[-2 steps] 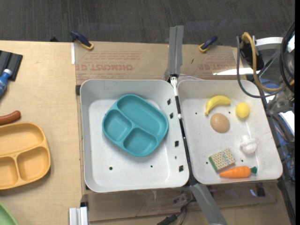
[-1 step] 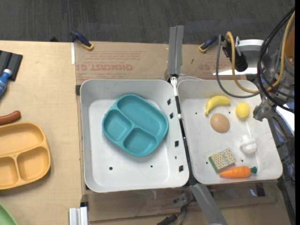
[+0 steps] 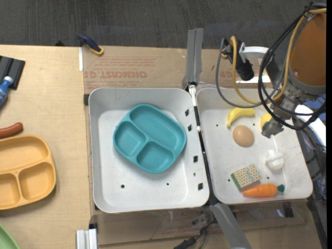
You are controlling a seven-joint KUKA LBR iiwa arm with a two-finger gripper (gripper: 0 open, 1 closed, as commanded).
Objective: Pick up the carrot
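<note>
Camera view: the right shallow white bin is crowded. The orange plastic carrot lies at its six o'clock wall, touching the small checkered box, which could be snagged. Whether the fingers at three o'clock are apart cannot be told.

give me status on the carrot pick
Gripper up at the right bin's far right side, nothing seen in it. Carrot lying at the near edge, untouched. Cracker box touching carrot, white piece between gripper and carrot.
</note>
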